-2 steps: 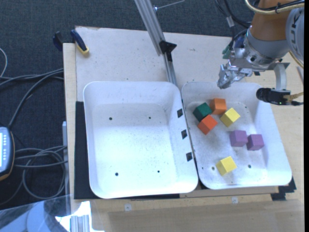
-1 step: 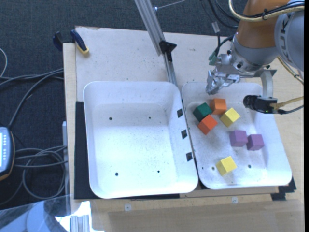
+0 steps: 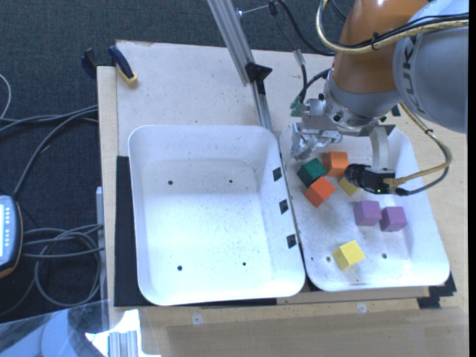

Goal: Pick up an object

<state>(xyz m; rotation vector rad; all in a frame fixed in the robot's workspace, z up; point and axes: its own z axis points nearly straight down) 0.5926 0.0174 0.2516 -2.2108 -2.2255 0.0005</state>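
My gripper (image 3: 306, 146) hangs over the far left corner of the right bin (image 3: 424, 233), just above a green block (image 3: 312, 171). Its metal fingers point down beside the bin's left wall. Close by lie an orange block (image 3: 338, 161) and a red-orange block (image 3: 320, 191). A small yellow piece (image 3: 348, 186) sits partly under a black cable clip. Two purple blocks (image 3: 367, 213) (image 3: 393, 218) rest mid-bin, and a yellow block (image 3: 348, 255) lies near the front. I see nothing held between the fingers.
The left bin (image 3: 149, 199) stands beside the right one, sharing a raised divider with black clips (image 3: 282, 205). A slanted metal rod (image 3: 238, 43) crosses the back of the bench. Cables loop off the wrist toward the right.
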